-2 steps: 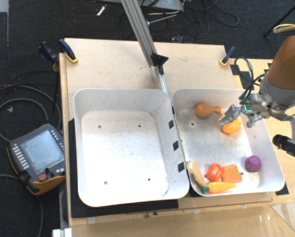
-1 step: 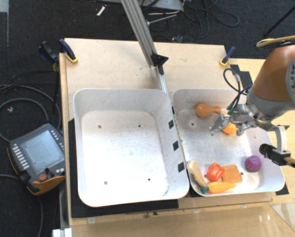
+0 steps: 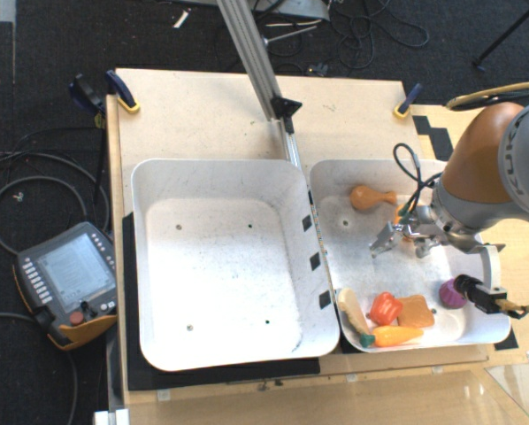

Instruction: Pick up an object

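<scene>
Gripper (image 3: 390,240) hovering over right bin (image 3: 335,193), open state can't tell, near orange drumstick-shaped toy (image 3: 368,198); red pepper (image 3: 385,307) and carrot (image 3: 397,335) lying at front.

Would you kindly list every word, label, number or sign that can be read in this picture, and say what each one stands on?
No text can be read anywhere in this view.
The grey handheld control pendant with an orange rim on the floor has a lit screen and buttons, too small and blurred to read.
The black rectangular marks along the divide between the two white bins carry no legible characters.
</scene>
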`<state>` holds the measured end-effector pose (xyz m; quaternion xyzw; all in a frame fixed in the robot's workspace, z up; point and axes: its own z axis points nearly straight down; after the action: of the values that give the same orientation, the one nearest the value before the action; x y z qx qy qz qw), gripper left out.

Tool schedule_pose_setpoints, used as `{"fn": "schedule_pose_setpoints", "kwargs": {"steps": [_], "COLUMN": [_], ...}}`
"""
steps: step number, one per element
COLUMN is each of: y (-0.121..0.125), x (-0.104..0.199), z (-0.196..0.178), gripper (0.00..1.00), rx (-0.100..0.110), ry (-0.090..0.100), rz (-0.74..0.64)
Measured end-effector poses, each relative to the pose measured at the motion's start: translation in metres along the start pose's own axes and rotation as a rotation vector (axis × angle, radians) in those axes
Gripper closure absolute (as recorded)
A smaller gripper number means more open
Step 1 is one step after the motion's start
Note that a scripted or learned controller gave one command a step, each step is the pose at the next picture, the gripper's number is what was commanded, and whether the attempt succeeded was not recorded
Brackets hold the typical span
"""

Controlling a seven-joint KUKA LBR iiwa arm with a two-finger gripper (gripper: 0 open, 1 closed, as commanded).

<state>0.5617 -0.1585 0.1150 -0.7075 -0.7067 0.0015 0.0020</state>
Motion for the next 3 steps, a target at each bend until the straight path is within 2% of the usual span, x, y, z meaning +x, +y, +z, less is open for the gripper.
{"fn": "schedule_pose_setpoints", "kwargs": {"steps": [1,2,3], "y": [0.000,0.001,0.005], "x": [0.001,0.000,-0.010], "z": [0.021,0.009,-0.041], "gripper": [0.00,1.00,1.00], "rx": [-0.004,-0.007,-0.010], "ry": [-0.001,-0.001,-0.003], "rz": [-0.001,-0.001,0.000]}}
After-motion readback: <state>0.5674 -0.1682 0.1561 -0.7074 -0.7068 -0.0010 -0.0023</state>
